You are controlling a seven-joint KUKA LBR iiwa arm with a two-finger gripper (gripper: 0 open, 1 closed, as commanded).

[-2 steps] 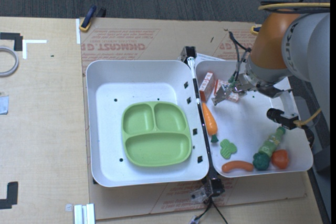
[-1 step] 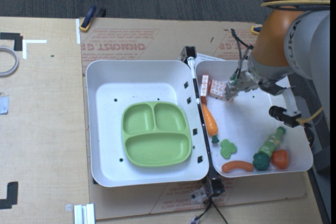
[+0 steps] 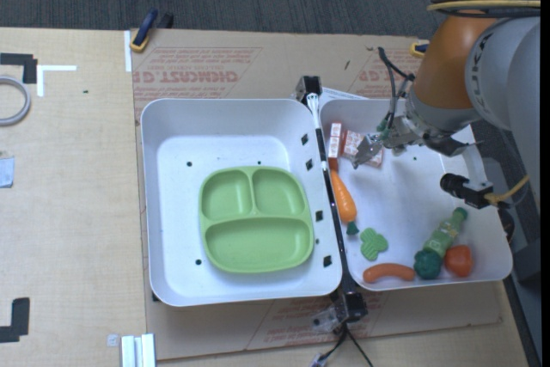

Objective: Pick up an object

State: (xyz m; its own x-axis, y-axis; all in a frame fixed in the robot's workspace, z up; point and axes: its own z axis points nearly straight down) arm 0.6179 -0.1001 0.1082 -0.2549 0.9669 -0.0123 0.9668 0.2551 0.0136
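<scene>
The gripper is seen just beside a small carton; finger state cannot be told. The carton is judged light, stiff, crushable, best taken across its 2 flat sides.

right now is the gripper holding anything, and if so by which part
It cannot be told. The gripper sits low in the right bin, right beside the small red and white box, but nothing can be seen between its fingers.
</scene>
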